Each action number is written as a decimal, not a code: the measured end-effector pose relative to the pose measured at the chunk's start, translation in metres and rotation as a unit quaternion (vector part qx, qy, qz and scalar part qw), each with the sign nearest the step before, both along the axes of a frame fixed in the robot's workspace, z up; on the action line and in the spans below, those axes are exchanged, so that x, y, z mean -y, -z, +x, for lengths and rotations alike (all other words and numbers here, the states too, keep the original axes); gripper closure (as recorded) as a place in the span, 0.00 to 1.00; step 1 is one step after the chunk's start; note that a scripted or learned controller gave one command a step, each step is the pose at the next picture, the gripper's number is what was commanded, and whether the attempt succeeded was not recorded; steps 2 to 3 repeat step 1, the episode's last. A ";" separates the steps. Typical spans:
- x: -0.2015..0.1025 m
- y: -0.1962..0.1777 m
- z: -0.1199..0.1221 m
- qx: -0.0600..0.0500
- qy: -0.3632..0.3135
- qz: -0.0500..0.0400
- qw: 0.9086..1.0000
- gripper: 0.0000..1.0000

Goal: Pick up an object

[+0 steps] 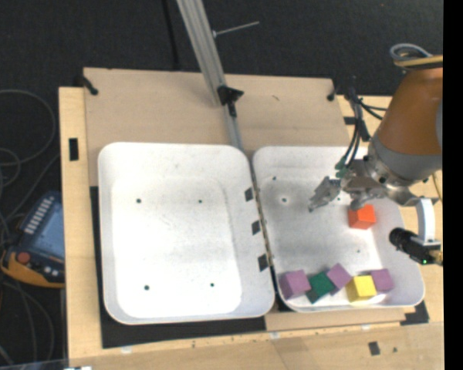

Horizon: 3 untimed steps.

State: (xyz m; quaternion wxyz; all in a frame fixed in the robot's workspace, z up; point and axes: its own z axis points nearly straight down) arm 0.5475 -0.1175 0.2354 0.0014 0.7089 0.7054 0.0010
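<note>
Orange block (362, 217) sits squarely below tool (324, 195).

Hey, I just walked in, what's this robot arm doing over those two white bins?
The arm is reaching in over the right bin, with its gripper hanging above the bin floor and nothing between its fingers. An orange block lies just beside it. Along the bin's near edge sit three purple blocks, a green block and a yellow block. Nothing has been picked up yet. The left bin sits alongside.
</note>
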 end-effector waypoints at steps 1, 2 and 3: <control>0.045 0.140 -0.003 0.000 -0.001 -0.001 1.000 0.00; 0.045 0.140 -0.003 0.000 -0.001 -0.001 1.000 0.00; 0.045 0.140 -0.003 0.000 -0.001 -0.001 1.000 0.00</control>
